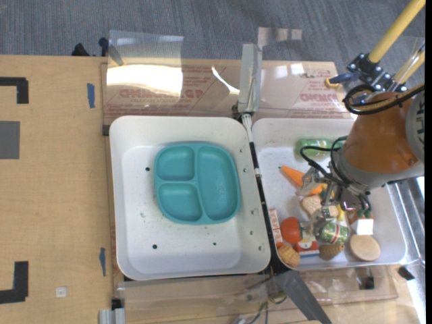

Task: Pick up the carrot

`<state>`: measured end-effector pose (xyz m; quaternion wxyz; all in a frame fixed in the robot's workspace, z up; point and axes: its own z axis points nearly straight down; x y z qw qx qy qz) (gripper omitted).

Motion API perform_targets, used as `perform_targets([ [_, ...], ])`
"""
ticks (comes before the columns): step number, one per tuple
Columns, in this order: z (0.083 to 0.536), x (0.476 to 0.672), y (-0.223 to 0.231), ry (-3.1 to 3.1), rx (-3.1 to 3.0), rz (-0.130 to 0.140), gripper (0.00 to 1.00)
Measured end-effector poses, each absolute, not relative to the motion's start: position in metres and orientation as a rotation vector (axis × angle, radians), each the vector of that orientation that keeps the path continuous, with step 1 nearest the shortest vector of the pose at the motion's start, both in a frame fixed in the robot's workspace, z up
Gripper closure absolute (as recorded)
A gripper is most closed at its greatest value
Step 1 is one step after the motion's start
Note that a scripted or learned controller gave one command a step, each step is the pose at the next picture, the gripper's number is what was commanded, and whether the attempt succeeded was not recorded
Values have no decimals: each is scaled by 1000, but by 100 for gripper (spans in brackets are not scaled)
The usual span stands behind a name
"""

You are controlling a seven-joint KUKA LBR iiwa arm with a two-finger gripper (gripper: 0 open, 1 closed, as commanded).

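One carrot, one gripper poised over the heap

Seen from the overhead camera view: one gripper [329,204] hanging over the right bin [398,248], jaw spread impossible to tell amid cables and clutter, nothing visibly held. One carrot [293,175] lying just to the picture-left of the jaws and a little farther up the bin, apart from them, its tip pointing away. Best done by shifting toward the carrot, aligning across its narrow width, closing at mid-body, clear of neighbouring toys.

Counted: two white bins; one teal divided plate [198,183] in the left bin [128,181], well away from the jaws; one red tomato-like piece [291,230], one tan disc [365,248], one green item [312,144], several more unclear.
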<state>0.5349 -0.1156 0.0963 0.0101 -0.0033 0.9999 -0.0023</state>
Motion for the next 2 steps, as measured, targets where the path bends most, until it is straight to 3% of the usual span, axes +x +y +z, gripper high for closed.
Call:
perform_targets([
  [1, 108, 536, -114, 3118, -15, -8, 100],
  [2, 189, 530, 0, 3127, 15, 8, 100],
])
